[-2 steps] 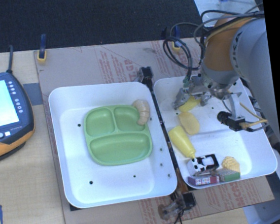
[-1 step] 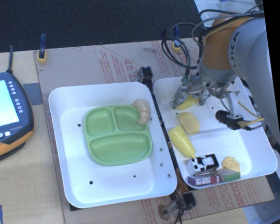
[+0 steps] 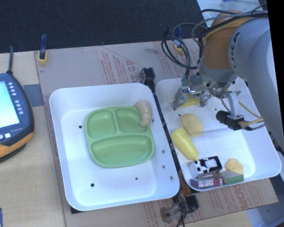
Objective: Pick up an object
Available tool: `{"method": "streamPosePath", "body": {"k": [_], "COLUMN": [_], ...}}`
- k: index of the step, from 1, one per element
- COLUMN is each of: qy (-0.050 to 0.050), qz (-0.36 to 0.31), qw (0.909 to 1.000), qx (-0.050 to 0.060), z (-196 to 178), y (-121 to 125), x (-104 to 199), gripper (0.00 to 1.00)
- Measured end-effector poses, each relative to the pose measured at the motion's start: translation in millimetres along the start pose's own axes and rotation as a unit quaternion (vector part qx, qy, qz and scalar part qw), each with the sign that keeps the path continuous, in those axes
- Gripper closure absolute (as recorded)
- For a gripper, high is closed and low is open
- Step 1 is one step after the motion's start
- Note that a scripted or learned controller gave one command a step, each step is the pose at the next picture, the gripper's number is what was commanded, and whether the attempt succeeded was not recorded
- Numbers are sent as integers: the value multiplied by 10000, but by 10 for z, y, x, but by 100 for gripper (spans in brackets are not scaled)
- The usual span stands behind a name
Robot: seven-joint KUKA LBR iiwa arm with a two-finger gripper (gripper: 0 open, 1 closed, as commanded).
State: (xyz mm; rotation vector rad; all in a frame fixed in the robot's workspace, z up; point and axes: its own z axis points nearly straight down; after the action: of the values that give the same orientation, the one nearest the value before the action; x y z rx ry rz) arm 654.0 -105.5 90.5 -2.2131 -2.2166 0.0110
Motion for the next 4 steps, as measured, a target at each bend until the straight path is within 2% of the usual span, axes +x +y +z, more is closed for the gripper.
{"method": "streamPosePath", "body": {"k": [1, 2, 3, 4], "qy": [-15, -10, -16, -17], "qz": [0, -25, -32, -32], "qw": [10000, 10000, 10000, 10000], "qx": [-64, -36, -30, -28], "z": [-21, -11, -117, -116], "y": [24, -147, -147, -148], "x": [-424, 76, 61, 61], "gripper": [0, 0, 100, 0]}}
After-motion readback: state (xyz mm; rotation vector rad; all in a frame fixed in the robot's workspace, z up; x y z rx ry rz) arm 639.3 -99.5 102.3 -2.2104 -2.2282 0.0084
